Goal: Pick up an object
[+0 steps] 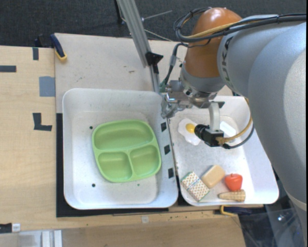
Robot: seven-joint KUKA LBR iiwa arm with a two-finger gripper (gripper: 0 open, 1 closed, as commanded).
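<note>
We're seeing the cone (232, 195), red pepper (234, 181), tan block (213, 176) and checkered waffle (195, 186) lying clustered at 6 o'clock in the right bin (270, 189), with the fried egg (189, 130) sitting at 10 o'clock. The green tray (126, 150) is lying mid left bin (71, 138). The gripper (169, 104) is hanging at the right bin's 11 o'clock corner, and we're not able to tell its state.

no readable text, labels or numbers anywhere.

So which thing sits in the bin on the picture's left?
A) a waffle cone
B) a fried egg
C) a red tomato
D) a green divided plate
D: the green divided plate lies flat on the floor of the left bin.
</note>
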